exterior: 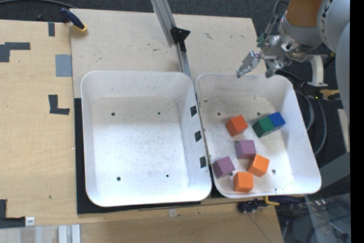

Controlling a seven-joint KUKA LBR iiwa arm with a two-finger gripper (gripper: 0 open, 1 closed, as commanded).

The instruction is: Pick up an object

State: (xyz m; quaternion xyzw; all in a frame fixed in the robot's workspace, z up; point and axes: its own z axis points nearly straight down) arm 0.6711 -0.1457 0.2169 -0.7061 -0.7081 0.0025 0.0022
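Orange, purple, green and blue blocks lie in the right bin [296,116]; one orange block [236,124] sits nearest its far wall. Gripper [257,64] hovers above that far rim, jaws apart, holding nothing.

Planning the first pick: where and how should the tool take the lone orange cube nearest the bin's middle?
Grip the orange cube from straight above, across two opposite side faces. It sits flat on the floor of the right bin, apart from the green block, so there looks to be room on both sides.

three orange blocks [237,124], two purple blocks [245,148], one green block [263,127], one blue block [277,119].
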